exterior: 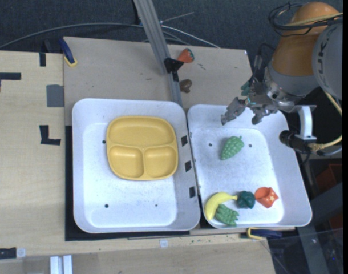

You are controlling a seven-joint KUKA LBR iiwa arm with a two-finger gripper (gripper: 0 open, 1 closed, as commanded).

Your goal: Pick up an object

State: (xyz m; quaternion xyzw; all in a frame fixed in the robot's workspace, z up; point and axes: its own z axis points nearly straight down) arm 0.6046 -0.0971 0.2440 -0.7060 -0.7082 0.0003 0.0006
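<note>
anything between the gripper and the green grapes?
No. In the camera view the gripper is above the right bin's far end, and only bare white bin floor separates it from the green grapes.

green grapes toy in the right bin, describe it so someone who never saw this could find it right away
Start at the right bin, the white one nearer the arm. In its upper middle, just below the gripper, the green grapes toy lies by itself on bare white floor. It is bumpy and pale green, well apart from the toy cluster in the bin's bottom corner.
</note>
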